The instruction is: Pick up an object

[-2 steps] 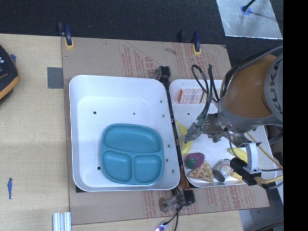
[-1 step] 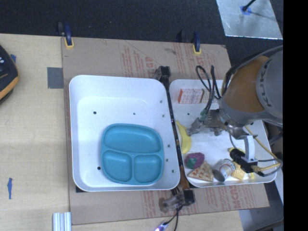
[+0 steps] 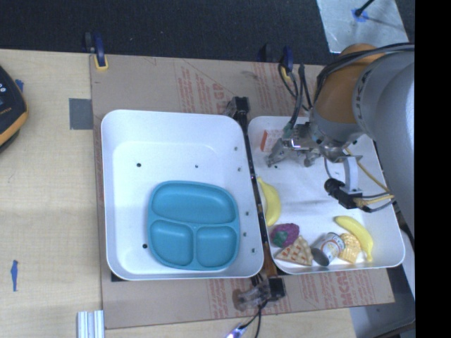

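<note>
Pizza slice point(image 3: 294, 252) at near rim; tool point(image 3: 290, 157) above bare floor.

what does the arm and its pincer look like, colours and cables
The arm is bulky and rounded, grey, with an orange band above the wrist. Black cables loop from the band down to the wrist, and a yellow cable runs by a small black part at its side. The pincer is small, grey metal, with two thin fingers.
</note>
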